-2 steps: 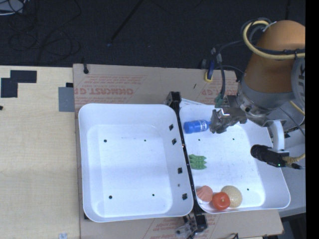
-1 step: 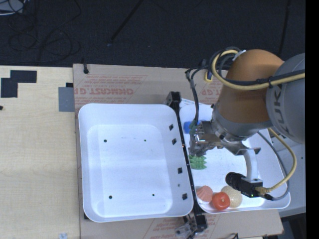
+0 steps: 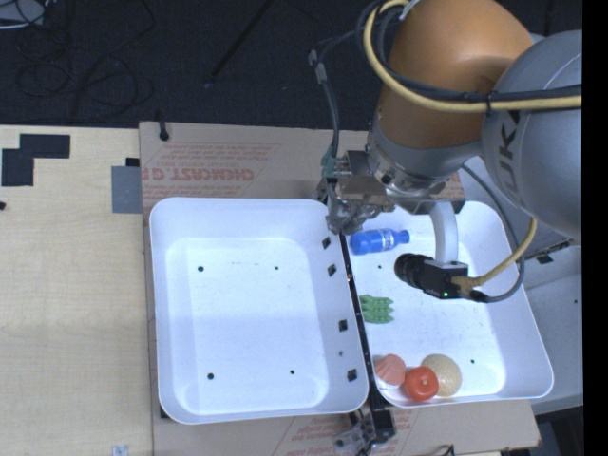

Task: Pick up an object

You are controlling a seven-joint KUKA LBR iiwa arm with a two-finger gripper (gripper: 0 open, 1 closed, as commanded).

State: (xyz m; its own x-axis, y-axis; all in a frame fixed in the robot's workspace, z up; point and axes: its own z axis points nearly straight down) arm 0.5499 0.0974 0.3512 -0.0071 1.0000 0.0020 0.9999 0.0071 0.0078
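From above, the grey arm's two-finger gripper hangs at the right white plastic bin's upper left corner, whether clenched or released I cannot tell, just beside a small blue plastic bottle lying near a green ridged toy

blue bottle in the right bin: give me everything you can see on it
The blue bottle is small, looks like translucent blue plastic, with a white cap at its right end. It lies on its side, roughly level across the view, on the floor of the right bin near the far left corner, by the divider. The gripper hangs just left of it; contact cannot be told. The green item lies apart, nearer the camera.
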